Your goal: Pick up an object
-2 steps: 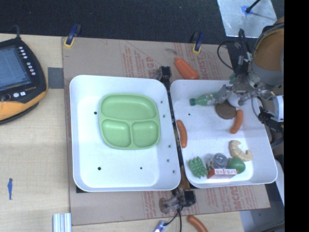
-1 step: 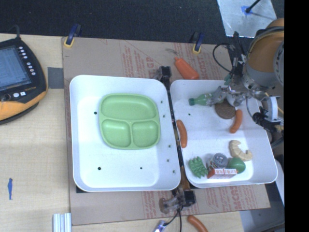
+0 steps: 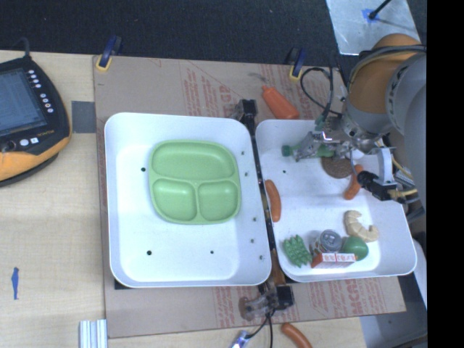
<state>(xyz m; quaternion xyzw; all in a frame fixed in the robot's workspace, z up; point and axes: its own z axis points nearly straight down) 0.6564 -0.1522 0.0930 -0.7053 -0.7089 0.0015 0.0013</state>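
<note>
Poised low over the far end of the right bin (image 3: 406, 267), just beside a brown disc (image 3: 336, 168): the gripper (image 3: 316, 148) of the grey arm (image 3: 388, 85). Grip state impossible to tell from this angle; nothing seen held.

Crowded around it: an orange piece (image 3: 352, 185) right of the disc, close to the wrist's black cabling. Along the bin's left wall, an orange sausage (image 3: 273, 199), lying lengthwise. Packed against the near wall, touching or nearly so: a green knobbly piece (image 3: 295, 250), a small can (image 3: 330, 238), a red-and-white box (image 3: 333, 260), a green ball (image 3: 356, 248) and a pale curved piece (image 3: 360, 225).

Open white floor across the middle of the right bin, between disc and near cluster.

In the left bin (image 3: 123, 263), a green divided plate (image 3: 195, 180), with bare margin on every side.

Outside the bins, on the brown cardboard (image 3: 181, 85): a carrot (image 3: 279, 104) beyond the right bin's far rim, another orange piece (image 3: 297, 334) at the near edge. Clamps (image 3: 108, 54) on the far edge. At far left on the bench, well apart, an orange-backed control pendant (image 3: 25, 122).
</note>
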